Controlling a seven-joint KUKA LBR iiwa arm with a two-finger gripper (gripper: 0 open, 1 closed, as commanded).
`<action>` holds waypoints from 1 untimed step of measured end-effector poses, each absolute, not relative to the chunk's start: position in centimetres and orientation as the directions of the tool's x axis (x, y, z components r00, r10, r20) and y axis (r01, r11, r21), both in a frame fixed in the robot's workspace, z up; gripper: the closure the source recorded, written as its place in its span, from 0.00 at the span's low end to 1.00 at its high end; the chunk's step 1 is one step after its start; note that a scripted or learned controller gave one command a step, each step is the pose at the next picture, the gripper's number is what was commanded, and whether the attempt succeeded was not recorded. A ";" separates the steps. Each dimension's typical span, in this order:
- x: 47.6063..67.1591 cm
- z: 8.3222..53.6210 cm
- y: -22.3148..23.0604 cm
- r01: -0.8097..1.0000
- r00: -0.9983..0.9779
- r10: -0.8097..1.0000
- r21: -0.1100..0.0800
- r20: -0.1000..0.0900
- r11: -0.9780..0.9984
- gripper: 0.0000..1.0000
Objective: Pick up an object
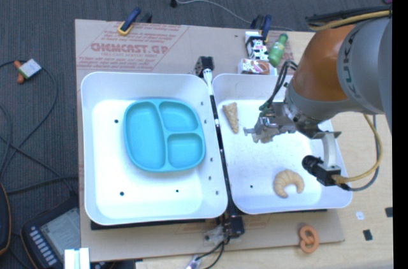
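Observation:
The right white bin (248, 194) holds a tan cone-shaped pastry (231, 116) near its upper left and a croissant (288, 183) near its lower right. My gripper (262, 131) hangs over the middle of this bin, right of the cone and up-left of the croissant. Nothing shows between its fingers. The grey arm with its orange band (325, 70) reaches in from the right.
The left white bin (102, 197) carries a blue three-compartment plate (164, 135). A green bottle (277, 50) and a small box (255, 64) stand behind the right bin. A small orange pretzel shape (308, 238) lies on the cardboard in front. A black cable fitting (319, 169) hangs from the arm.

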State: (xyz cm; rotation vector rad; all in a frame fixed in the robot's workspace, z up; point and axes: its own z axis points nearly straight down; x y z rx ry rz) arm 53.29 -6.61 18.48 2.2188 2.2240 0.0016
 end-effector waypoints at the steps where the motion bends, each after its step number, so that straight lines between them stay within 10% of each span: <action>1: 48.3 19.5 -3.9 1.000 0.000 1.000 -0.003 0.000 0.000 1.00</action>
